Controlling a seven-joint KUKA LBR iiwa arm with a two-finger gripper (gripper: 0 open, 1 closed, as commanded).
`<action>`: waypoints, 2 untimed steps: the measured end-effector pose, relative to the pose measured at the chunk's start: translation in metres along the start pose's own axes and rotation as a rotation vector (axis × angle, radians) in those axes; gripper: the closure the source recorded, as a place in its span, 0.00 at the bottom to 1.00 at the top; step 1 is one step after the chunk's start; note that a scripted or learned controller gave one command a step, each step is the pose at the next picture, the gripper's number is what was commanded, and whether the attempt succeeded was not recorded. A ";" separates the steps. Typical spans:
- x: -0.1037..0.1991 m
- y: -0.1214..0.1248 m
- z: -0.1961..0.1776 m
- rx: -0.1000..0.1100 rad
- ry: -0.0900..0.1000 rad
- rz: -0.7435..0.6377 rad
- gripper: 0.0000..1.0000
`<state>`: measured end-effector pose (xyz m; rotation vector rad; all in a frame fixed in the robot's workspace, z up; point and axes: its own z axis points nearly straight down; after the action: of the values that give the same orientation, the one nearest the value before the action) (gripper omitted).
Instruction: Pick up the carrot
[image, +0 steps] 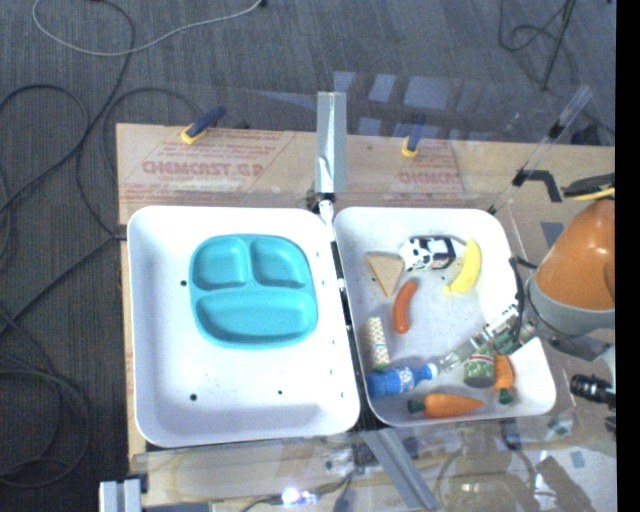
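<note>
An orange carrot (453, 404) with a green stub lies flat along the front wall of the right bin (440, 330). A second, smaller carrot (503, 372) points toward the front right corner. The gripper (489, 347) reaches in from the right under the grey wrist and orange band. It sits low over the bin's right side, just above and left of the small carrot and next to a grey-green piece (478, 371). The long carrot lies apart from the gripper, nearer the front.
The right bin also holds a blue bottle (397, 380), a corn cob (378, 342), a red sausage (403, 305), a tan wedge (383, 270), a black-and-white cow (432, 252) and a banana (465, 268). The left bin (160, 330) holds a blue divided plate (255, 290).
</note>
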<state>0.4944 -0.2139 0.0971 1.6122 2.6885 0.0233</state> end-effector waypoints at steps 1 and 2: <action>-0.006 -0.006 -0.025 0.017 0.000 0.072 0.00; -0.003 -0.004 0.007 0.000 -0.010 0.047 0.00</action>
<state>0.4928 -0.2187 0.0904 1.6713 2.6429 0.0154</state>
